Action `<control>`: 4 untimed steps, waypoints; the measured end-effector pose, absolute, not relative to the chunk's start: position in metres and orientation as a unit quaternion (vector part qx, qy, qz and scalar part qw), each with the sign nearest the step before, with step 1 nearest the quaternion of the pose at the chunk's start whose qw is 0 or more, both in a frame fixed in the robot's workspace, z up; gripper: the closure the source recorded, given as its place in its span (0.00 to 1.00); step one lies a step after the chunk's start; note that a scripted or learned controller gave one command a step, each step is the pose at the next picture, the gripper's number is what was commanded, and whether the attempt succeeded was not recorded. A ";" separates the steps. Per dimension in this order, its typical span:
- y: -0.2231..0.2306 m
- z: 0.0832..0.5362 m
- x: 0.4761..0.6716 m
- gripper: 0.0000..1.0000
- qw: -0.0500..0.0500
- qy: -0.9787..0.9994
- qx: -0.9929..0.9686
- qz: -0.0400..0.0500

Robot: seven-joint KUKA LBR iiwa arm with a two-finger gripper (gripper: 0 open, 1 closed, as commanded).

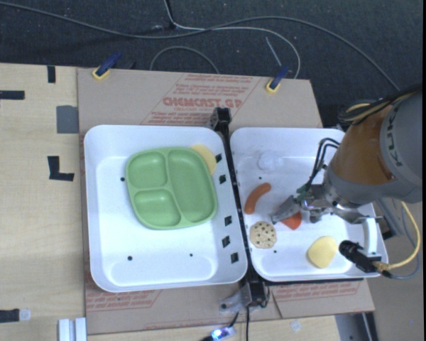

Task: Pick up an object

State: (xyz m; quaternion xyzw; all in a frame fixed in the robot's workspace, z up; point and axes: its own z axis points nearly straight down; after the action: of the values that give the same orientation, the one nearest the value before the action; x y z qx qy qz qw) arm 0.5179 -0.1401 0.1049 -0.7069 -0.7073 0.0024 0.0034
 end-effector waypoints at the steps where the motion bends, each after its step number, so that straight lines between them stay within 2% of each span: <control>1: -0.140 0.085 0.518 0.00 0.000 -0.707 -0.707 0.000; 2: -0.141 0.096 0.519 1.00 -0.002 -0.707 -0.707 0.000; 4: -0.130 0.186 0.529 1.00 -0.001 -0.708 -0.707 -0.001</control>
State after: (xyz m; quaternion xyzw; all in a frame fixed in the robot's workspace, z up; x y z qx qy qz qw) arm 0.5294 -0.1298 0.1862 -0.7065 -0.7077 -0.0005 -0.0009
